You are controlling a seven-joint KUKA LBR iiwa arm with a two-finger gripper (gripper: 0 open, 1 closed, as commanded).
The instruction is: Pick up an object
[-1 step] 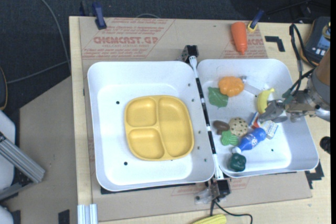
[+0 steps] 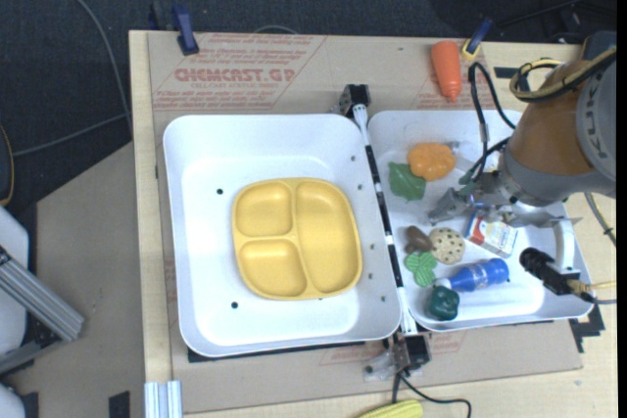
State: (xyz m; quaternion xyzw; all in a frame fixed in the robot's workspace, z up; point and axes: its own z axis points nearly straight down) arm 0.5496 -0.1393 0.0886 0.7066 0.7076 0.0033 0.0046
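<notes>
My gripper (image 2: 464, 203) hangs low over the middle of the right bin (image 2: 549, 308). It is just right of a green leafy piece (image 2: 405, 181) and below an orange lump (image 2: 430, 160). A small red and white carton (image 2: 494, 235) lies just beneath the wrist. Toward the bin's front lie a speckled cookie (image 2: 448, 245), a brown piece (image 2: 418, 238), a small green piece (image 2: 421, 265), a blue bottle (image 2: 481, 274) on its side and a dark green object (image 2: 441, 302). I see nothing held in the gripper.
The left bin (image 2: 196, 210) holds a yellow divided plate (image 2: 295, 237). An orange carrot (image 2: 446, 69) lies on the bench behind the right bin. The arm (image 2: 558, 137) covers the right bin's right half.
</notes>
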